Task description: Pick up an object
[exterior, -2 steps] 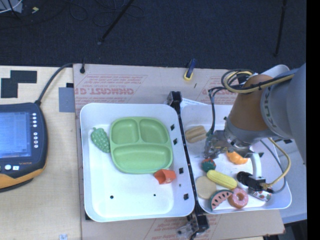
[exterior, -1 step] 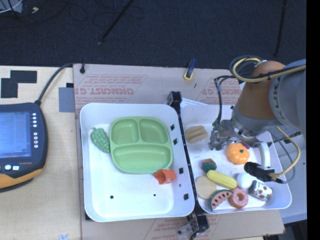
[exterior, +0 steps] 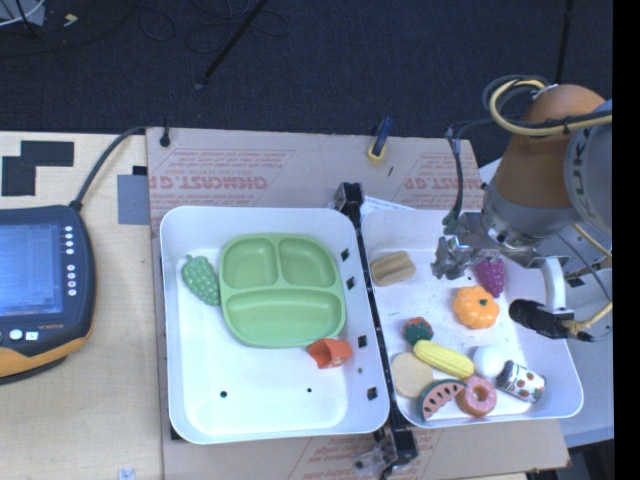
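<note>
My gripper (exterior: 458,256) hangs low over the upper part of the right bin (exterior: 570,393), below the arm's orange band (exterior: 545,153). A purple grape bunch (exterior: 491,274) lies just right of the gripper, touching or nearly touching it. An orange pumpkin (exterior: 476,308) sits right below the grapes. A tan bread roll (exterior: 391,267) lies to the gripper's left, apart from it. I see nothing held in the gripper.
The right bin's lower half holds a corn cob (exterior: 443,359), a dark green and red piece (exterior: 418,329), a white egg (exterior: 488,359), a watermelon slice (exterior: 441,400), a donut (exterior: 479,397) and a small can (exterior: 521,381). The left bin (exterior: 200,408) holds a green divided plate (exterior: 281,289), green grapes (exterior: 201,279) and an orange-red piece (exterior: 330,351). A teach pendant (exterior: 40,283) lies far left.
</note>
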`<action>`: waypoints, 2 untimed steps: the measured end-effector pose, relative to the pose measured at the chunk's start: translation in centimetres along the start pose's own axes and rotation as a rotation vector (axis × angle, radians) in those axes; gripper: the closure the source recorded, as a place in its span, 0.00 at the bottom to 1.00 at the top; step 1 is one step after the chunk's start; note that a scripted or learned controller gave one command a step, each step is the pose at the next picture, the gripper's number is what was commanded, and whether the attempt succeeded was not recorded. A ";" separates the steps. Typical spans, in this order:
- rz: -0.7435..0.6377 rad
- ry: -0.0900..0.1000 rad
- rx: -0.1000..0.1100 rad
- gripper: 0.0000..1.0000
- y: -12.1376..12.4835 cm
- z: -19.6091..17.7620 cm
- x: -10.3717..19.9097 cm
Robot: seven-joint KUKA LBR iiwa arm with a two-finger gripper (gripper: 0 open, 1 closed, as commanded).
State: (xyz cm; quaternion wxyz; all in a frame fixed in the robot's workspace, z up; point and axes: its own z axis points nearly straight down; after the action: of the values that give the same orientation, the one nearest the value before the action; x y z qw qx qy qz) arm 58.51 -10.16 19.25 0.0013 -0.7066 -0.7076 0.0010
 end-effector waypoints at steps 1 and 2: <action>0.000 0.000 0.001 1.00 0.1 -3.4 -0.1; -0.002 0.002 0.007 1.00 -2.0 -2.8 3.9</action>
State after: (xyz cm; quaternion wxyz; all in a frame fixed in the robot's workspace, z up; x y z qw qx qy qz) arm 56.51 -6.25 22.03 0.0045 -0.7059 -0.7083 0.0030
